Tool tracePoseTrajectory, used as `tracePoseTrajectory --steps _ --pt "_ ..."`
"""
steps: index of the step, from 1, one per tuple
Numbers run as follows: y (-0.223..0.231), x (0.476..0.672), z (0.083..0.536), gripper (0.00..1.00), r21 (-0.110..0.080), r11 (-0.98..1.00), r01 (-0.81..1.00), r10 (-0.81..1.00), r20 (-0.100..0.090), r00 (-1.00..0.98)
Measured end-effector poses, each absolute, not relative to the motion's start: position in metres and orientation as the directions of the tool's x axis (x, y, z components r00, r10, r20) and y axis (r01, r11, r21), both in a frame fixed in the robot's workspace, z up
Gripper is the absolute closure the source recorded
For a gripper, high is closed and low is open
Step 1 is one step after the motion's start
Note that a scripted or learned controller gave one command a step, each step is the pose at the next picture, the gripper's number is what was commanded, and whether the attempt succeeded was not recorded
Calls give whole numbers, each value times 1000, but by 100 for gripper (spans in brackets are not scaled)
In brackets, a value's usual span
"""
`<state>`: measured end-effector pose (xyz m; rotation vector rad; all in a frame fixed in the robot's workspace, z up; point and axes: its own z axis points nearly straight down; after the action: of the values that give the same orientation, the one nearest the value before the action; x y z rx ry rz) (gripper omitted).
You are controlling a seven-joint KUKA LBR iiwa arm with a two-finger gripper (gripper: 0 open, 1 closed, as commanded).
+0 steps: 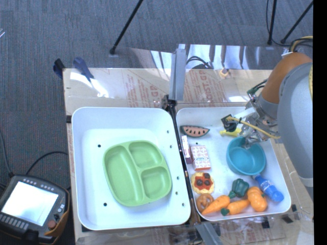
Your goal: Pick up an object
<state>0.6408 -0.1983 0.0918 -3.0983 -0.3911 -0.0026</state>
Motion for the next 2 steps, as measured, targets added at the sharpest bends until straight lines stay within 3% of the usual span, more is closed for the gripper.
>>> tracePoseTrajectory --steps 2 --pt "-199 642 92 100 -16 -976 215 215 5 977"
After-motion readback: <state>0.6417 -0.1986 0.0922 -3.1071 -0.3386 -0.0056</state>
